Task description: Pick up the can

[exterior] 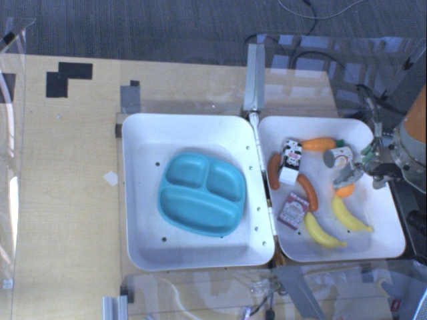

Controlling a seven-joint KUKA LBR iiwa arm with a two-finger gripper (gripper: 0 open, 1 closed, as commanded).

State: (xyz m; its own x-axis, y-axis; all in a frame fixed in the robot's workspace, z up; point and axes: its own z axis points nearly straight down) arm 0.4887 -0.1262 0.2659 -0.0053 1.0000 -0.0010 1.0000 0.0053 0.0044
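Observation:
The can (337, 157) is a small grey tin with a white and red label. It lies on its side in the upper right part of the right bin (387, 245). My gripper (349, 175) hangs just below and to the right of the can, close to it, above a small orange fruit (343, 191). I see nothing held in the gripper. The arm's wrist (400, 153) reaches in over the bin's right rim.
The right bin also holds a carrot (319, 144), a black and white carton (289, 161), two sausages (274, 171) (308, 191), a maroon packet (292, 211) and two bananas (323, 232) (351, 216). A blue divided plate (202, 193) lies in the left bin (143, 245).

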